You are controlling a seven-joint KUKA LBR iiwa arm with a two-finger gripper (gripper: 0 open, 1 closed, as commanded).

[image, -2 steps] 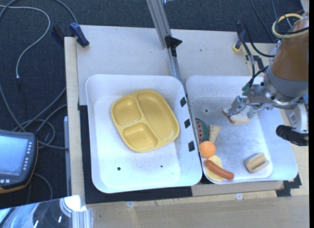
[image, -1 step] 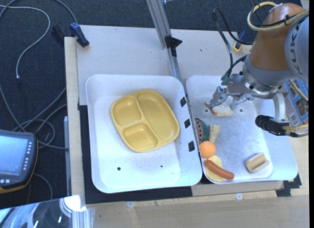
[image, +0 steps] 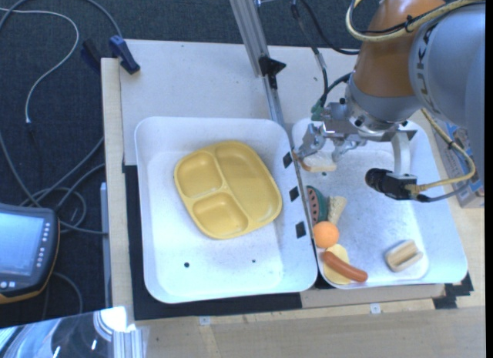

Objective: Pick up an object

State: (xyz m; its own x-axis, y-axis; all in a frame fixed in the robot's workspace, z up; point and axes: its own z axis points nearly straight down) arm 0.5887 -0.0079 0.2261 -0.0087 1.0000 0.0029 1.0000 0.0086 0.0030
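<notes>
My gripper (image: pixel 325 146) hangs over the far left part of the right bin (image: pixel 439 233), its two fingers spread apart. A tan bread slice (image: pixel 318 165) lies right under the fingertips, against the bin's left wall; nothing sits between the fingers. Nearer the front along that wall lie a watermelon slice (image: pixel 315 202), a pale wedge (image: pixel 337 208), an orange (image: pixel 326 234), and a sausage (image: pixel 345 265) resting on a yellow piece (image: pixel 336 254). A bread roll (image: pixel 404 255) lies at the front right.
A yellow divided plate (image: pixel 226 189) fills the middle of the left bin (image: pixel 154 218). A slanted metal pole (image: pixel 248 18) rises behind the wall between the bins. Cables and a black connector (image: pixel 389 182) trail from the wrist over the right bin.
</notes>
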